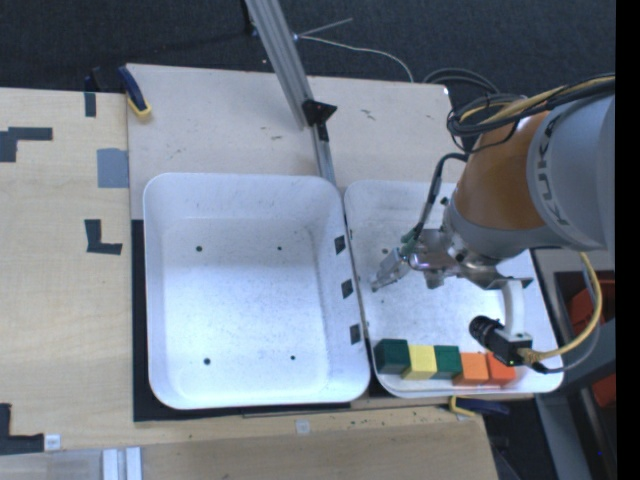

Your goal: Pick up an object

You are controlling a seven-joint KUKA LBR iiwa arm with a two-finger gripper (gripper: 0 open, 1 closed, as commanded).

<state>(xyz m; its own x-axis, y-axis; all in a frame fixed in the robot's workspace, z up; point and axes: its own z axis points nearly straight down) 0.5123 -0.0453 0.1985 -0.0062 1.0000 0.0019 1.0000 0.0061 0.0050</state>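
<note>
A row of small blocks lies along the near wall of the right bin [440, 203]: a dark green block [392, 355], a yellow block [422, 360], a second green block [447, 360] and an orange block [473, 367], with a further orange one [500, 373] at the right end. My gripper [384, 271] hangs over the left middle of the right bin, close to the wall between the bins, well behind the blocks. It is open and nothing sits between its fingers [377, 284].
The left bin [165, 268] lies beside the right one, sharing the middle wall. A slanted metal rail [285, 48] rises from behind the bins. The arm's grey and orange body [520, 183] and a black cable fitting [488, 334] overhang the right bin's right side.
</note>
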